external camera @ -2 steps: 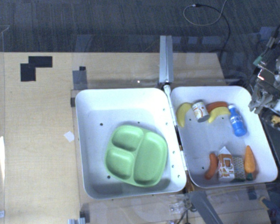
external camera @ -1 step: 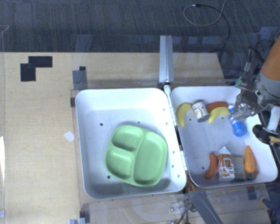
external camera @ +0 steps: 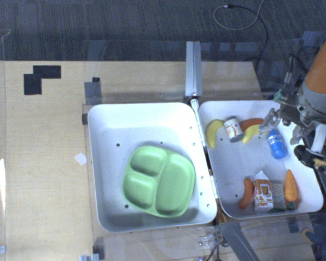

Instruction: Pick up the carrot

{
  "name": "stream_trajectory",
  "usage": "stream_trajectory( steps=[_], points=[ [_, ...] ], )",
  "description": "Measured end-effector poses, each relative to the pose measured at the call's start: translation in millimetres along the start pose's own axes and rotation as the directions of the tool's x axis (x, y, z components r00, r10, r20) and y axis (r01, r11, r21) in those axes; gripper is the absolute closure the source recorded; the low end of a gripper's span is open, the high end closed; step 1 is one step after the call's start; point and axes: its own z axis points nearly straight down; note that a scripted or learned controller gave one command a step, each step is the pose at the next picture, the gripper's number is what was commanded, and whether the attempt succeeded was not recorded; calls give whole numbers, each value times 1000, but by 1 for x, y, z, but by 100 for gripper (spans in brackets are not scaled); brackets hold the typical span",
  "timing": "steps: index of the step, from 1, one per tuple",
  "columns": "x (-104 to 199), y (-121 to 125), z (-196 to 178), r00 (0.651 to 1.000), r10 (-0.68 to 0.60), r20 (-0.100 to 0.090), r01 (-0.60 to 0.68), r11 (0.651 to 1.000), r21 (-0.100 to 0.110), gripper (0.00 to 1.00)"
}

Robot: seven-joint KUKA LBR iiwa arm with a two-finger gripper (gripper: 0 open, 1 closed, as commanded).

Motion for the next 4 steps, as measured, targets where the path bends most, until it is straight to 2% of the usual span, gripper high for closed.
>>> stream_trajectory(
  steps=[1,2,3,4],
  points=[
    [-34,-63,35,998,-65,-1,65,998,-1,0],
    [-68,-55,101,995,-95,-2,95,995,0,0],
    [-68,-55,101,995,-95,-2,95,995,-1,0],
    [-69,-51,132,1000,1,-5,-2,1000,-12,0]
  ],
)
